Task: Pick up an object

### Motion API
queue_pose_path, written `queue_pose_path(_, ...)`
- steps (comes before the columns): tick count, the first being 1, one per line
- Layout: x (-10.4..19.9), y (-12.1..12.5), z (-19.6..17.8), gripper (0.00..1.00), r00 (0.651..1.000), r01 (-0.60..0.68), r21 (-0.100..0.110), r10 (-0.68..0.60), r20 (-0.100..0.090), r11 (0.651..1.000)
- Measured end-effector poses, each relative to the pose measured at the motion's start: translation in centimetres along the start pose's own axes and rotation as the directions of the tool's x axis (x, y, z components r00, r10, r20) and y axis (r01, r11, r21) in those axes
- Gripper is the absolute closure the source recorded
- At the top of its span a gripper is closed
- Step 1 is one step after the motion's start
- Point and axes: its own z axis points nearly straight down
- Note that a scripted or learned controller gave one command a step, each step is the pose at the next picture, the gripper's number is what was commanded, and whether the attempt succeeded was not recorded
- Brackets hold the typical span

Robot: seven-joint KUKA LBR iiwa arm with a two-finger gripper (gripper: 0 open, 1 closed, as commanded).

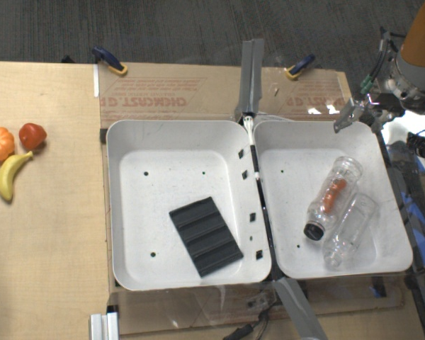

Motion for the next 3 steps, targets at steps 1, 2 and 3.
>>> queue_pose_path(1, -3.2, -4.9, 13.7, 0.00, 0.999, 0.051, -0.006, -0.051, 0.000, 0.999)
queue_pose_path(2, -3.0, -4.7, 12.6, 1.00, 0.999, 0.050, -0.012, -0.050, -0.002, 0.999)
queue_pose_path(3, 1.4, 1.9, 9.4, 1.00, 1.000, -0.011, -0.002, 0.011, 0.000, 1.000)
